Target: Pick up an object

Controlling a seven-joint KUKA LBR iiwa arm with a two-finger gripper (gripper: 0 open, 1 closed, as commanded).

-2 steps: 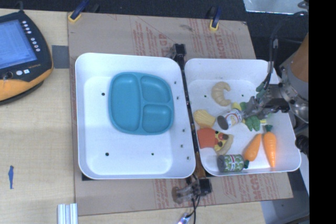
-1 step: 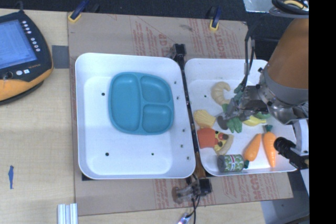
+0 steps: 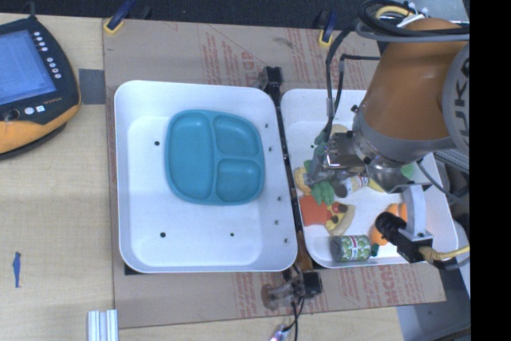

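Claw (image 3: pixel 331 165) sits low over the cluttered right bin (image 3: pixel 307 104), right of frame centre, among small toy foods; whether it is apart or together, I cannot tell. Just below it lie a green leafy piece (image 3: pixel 322 192) and a red-orange piece (image 3: pixel 316 212). These look light, stiff plastic, likely slick, best pinched across a narrow part. A small green can (image 3: pixel 351 247) lies lower right and would probably roll; grip across its sides. The left bin (image 3: pixel 136 172) carries a teal divided plate (image 3: pixel 214 156).

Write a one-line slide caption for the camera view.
Arm's gripper lowered over toys in right bin; teal divided plate in left bin.
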